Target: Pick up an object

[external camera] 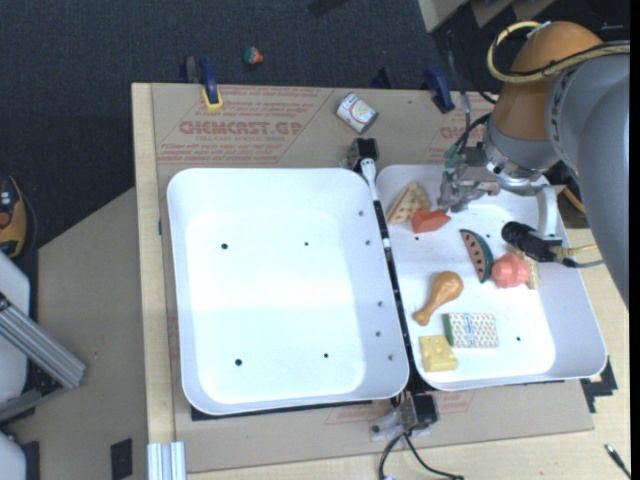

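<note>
My gripper (450, 200) hangs over the far end of the right bin (570, 353), just above a small red-orange piece (431, 222). A tan bread-like wedge (407, 204) lies to the left of it. Nearer the front lie a watermelon slice (478, 252), a pink piece (510, 270), a chicken drumstick (439, 295), a patterned white packet (472, 329) and a yellow cheese block (436, 353). Nothing shows between the gripper's tips.
The left bin (275, 288) sits beside the right one, with a black divider strip (385, 258) between them. A small white box (356, 112) lies on the cardboard behind the bins. Blue clamps (208, 78) hold the board's far edge.
</note>
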